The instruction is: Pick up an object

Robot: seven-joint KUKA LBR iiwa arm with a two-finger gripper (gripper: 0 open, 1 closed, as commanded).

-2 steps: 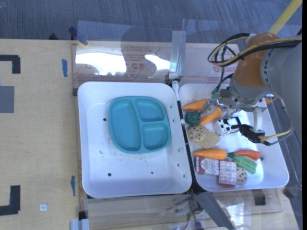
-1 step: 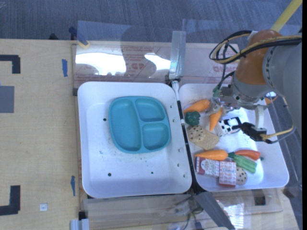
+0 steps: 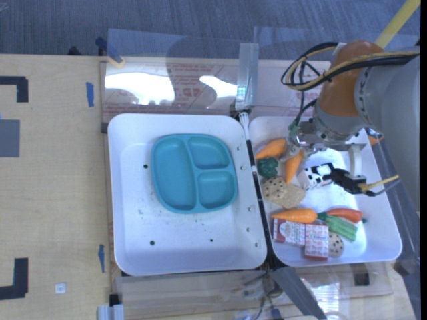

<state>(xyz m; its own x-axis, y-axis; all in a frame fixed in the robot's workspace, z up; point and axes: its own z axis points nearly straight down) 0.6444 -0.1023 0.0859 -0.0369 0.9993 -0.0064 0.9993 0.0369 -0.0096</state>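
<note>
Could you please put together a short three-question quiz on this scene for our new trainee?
1. True or false: the teal divided plate lies in the right bin.
2. Multiple choice: the arm hangs over which bin? A) the left bin B) the right bin C) neither
3. Fill in: the red carton lies near the ______ edge of the right bin in the camera view, just below a long carrot.

Key:
1. False; it lies in the left bin.
2. B.
3. Bottom.
</note>
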